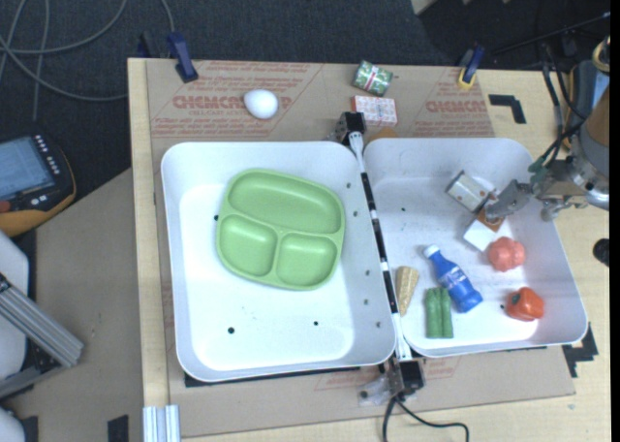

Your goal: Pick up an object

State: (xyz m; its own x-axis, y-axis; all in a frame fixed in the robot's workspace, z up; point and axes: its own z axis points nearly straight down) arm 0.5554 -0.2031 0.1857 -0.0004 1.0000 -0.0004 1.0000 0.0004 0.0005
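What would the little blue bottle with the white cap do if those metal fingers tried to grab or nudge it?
The small blue bottle with the white cap lies on its side in the right white bin, so a nudge would probably roll it. It looks like smooth plastic, so it may slip between fingers. Being small, it is likely light and stiff.

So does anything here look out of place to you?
Yes: a white egg, a small green can and a patterned packet lie outside the bins, on the board behind them.

Divided plate in left bin; bottle, cone in right bin.
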